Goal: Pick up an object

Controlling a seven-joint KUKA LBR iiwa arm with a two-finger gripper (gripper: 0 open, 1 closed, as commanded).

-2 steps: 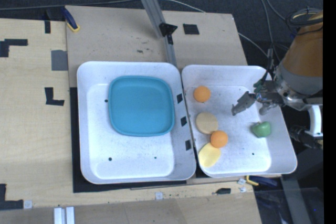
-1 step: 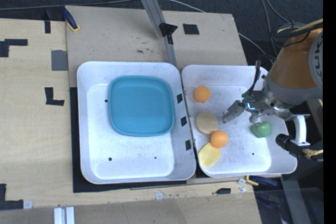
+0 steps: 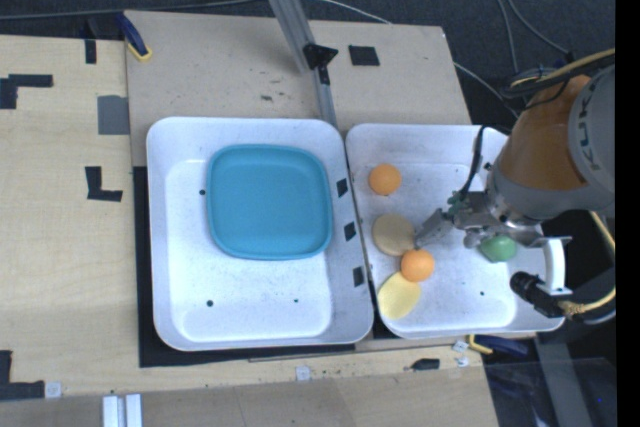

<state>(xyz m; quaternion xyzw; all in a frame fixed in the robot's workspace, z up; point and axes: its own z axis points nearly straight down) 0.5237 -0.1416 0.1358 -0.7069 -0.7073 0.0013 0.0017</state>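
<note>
Camera view shows the grey arm's jaws low in the right white bin, just beside the round tan lump as if to grab it, near two small orange balls; I cannot tell their state.

Even, fairly bright overhead light, soft shadows, slight overall blur, no strong glare.

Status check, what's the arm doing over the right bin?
Gripper low in right white bin, beside tan oval piece. Nothing seen held. Orange balls, yellow piece, green object close by.
</note>
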